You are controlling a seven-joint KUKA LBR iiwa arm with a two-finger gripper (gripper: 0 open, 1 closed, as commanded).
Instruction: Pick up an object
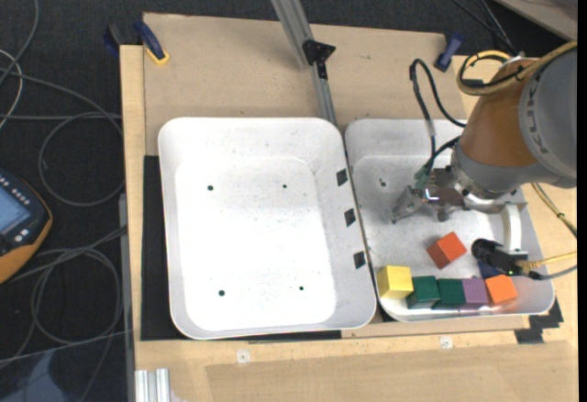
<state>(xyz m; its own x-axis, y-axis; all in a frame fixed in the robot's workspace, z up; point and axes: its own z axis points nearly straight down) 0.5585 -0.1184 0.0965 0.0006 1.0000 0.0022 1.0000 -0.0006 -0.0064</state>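
One camera looked down at a slant from above the bench (229, 51), taking in both bins (183, 207) whole.

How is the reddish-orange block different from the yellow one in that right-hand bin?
The reddish-orange block lies alone, out on the bin floor and turned at an angle; the yellow block sits at the left end of a row along the bin's near wall, next to a green block. Both look like small cubes.

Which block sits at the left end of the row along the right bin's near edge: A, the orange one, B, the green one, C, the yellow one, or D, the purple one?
C: the yellow block starts the row, with green, purple and orange following rightward.
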